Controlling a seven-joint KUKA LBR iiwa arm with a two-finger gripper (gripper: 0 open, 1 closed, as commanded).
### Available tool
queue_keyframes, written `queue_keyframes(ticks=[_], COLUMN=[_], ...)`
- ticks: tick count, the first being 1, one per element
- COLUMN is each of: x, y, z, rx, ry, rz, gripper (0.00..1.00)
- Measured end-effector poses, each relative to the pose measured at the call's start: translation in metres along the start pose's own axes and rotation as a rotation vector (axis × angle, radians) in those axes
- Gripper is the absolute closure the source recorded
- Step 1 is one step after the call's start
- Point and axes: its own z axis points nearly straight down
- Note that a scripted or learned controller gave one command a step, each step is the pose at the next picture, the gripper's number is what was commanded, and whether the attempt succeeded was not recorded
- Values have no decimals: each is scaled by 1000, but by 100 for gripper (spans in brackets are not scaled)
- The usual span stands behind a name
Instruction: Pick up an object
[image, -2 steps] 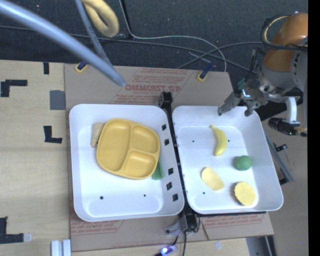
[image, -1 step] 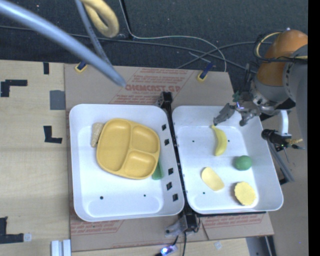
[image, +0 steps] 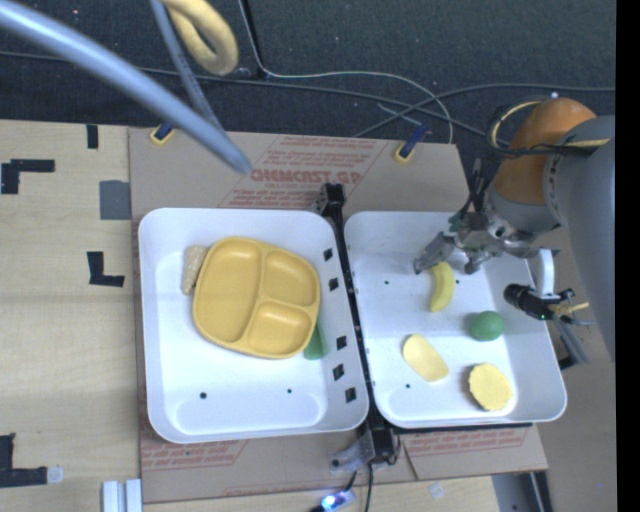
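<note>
Nearest the camera, at the front of the right bin (image: 530, 405), a round yellow piece (image: 489, 387) lies well below the pincer, and a pale yellow oval piece (image: 425, 357) sits just left of it, also well apart from the fingers. A little farther back, a small green ball (image: 487, 325) rests below and slightly right of the pincer, near it but not touching.

Farther back still, the pincer (image: 452, 256) hangs over the rear half of the right bin with its dark fingers spread fairly wide, one tip (image: 428, 259) reaching left and the other down to the right. A small yellow banana (image: 441, 288) lies directly under and just below the tips; its upper end is hidden by the fingers, so I cannot tell whether they touch it, and it is not visibly between them.

Far to the pincer's left, in the left bin (image: 160, 330), a yellow sectioned tray (image: 256, 297) covers most of a tan object (image: 192, 268) at its left edge and a green thing (image: 316, 345) at its lower right corner; both are too hidden to name.

Behind and right of the pincer, the arm (image: 590, 210) comes in from the right edge, its orange band (image: 535, 150) above the wrist; the grey body is cut off by the edge.
</note>
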Motion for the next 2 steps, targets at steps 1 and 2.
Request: queue_keyframes(ticks=[1,2], x=[1,-1], y=[1,5], z=[-14,-76], rx=[-4,-9], ry=[0,0], rz=[-2,0], gripper=[100,100])
